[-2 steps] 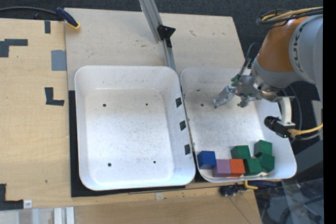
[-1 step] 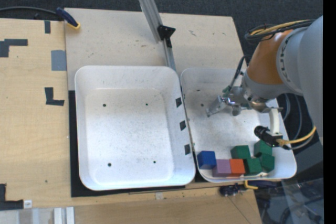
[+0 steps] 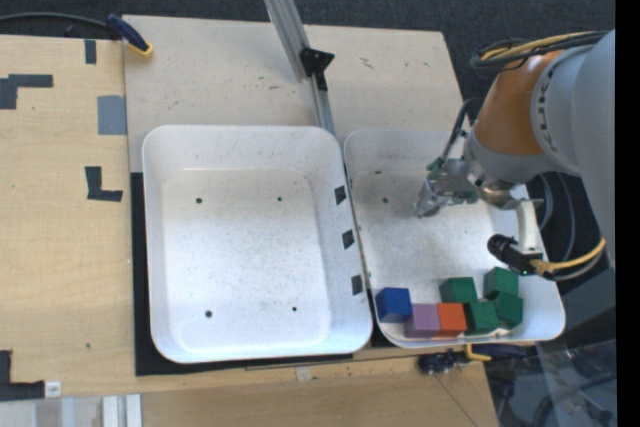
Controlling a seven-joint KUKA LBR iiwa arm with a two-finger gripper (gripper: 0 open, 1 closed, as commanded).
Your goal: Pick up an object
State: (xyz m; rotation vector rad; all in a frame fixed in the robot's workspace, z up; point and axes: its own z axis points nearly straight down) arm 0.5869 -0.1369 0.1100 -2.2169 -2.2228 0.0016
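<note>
My gripper hangs over the middle of the right bin, its tip close to the bin floor. Nothing shows between its fingers. Along the bin's near edge lies a row of small blocks: a blue block, a purple block, an orange block, and several green blocks clustered at the near right corner. The blocks lie well below the gripper in the view, apart from it.
The left bin stands beside the right one, sharing a raised rim. A slanted metal rail runs from the top of the view down to the bins' junction. The grey arm with its orange band fills the right side.
</note>
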